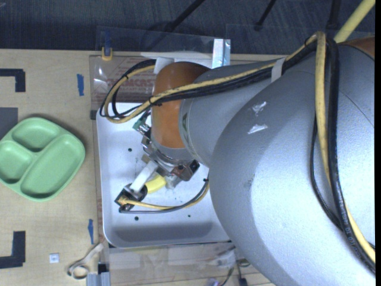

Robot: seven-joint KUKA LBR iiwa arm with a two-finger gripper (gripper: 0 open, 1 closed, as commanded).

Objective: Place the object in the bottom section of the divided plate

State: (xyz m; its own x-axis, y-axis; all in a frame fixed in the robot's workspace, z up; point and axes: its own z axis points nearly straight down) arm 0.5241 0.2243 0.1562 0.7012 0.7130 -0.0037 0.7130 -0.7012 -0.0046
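Object: likely the small yellow bit, well to the right of the divided plate, down in the white bin. Looks small and light, maybe smooth and a bit slippery, but only a guess. Best grabbed across the middle, not by an end. Right over it, the gripper; no way to tell if spread apart or squeezed together, or if holding anything. Farther right of the plate, the big grey arm, covering much of the bin. Wall of that bin standing between the yellow bit and the plate, so up and over first. Bare bench all round the plate, lots of room. Big bottom section wide and shallow, easy to drop into.
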